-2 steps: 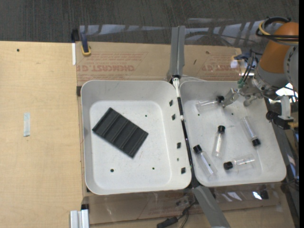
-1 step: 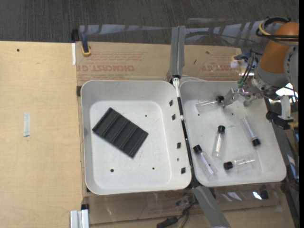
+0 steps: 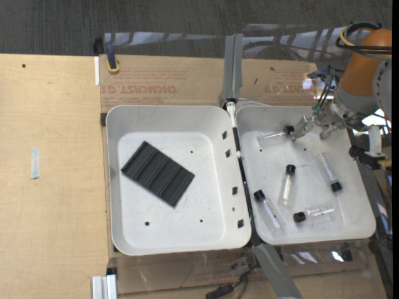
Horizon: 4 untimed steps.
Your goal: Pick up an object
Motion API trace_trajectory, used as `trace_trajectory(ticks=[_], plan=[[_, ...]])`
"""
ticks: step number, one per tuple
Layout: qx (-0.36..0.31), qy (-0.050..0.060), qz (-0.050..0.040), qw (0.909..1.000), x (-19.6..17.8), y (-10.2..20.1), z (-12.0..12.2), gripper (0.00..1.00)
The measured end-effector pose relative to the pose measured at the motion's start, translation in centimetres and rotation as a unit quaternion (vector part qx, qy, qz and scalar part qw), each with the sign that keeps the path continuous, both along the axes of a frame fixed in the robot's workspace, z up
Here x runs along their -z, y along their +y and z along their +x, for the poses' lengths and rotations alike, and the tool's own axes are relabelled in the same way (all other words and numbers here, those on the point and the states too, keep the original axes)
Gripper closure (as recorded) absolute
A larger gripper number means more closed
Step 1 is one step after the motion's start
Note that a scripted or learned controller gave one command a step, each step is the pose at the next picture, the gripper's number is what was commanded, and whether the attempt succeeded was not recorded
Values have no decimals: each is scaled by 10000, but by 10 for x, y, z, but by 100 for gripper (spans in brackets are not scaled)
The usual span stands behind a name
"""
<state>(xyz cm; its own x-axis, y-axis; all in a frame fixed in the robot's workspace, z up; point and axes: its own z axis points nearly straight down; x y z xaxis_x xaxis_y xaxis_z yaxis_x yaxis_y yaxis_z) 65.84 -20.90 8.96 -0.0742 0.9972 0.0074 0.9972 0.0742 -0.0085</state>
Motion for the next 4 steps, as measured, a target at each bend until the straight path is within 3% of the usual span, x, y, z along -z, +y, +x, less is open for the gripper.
trace_trajectory(ticks=[4], plan=[[0, -1, 0, 10000, 0, 0, 0, 0]])
